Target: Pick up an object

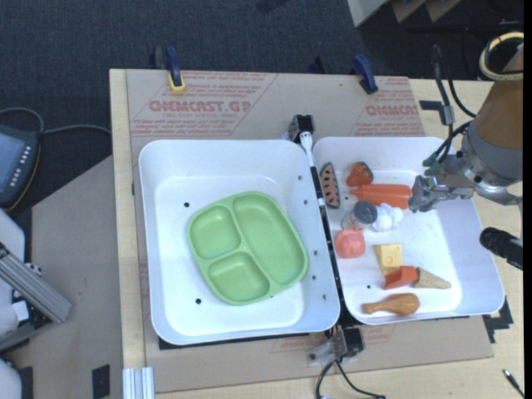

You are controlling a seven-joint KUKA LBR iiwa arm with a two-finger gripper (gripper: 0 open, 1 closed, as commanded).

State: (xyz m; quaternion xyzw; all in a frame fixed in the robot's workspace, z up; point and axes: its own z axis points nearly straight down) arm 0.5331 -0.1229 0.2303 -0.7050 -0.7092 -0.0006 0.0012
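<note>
My gripper [422, 198] hangs over the right bin [465, 248], at the right end of an orange carrot [382, 194]. Below the carrot lie a grey round piece [364, 212] and a small white piece [387, 218]. A pink ball-like toy [350, 243], a yellow cheese wedge [390, 256], a red block [400, 277], a cone [432, 280] and a brown drumstick [392, 305] sit nearer the front. A watermelon slice [329, 184] and a reddish fruit [359, 173] are at the bin's back left.
The left bin [166, 181] holds a green divided plate [244, 246]. Blue clamps [174, 69] [363, 71] grip the board's back edge. Cables and a black part [504, 246] crowd the right side.
</note>
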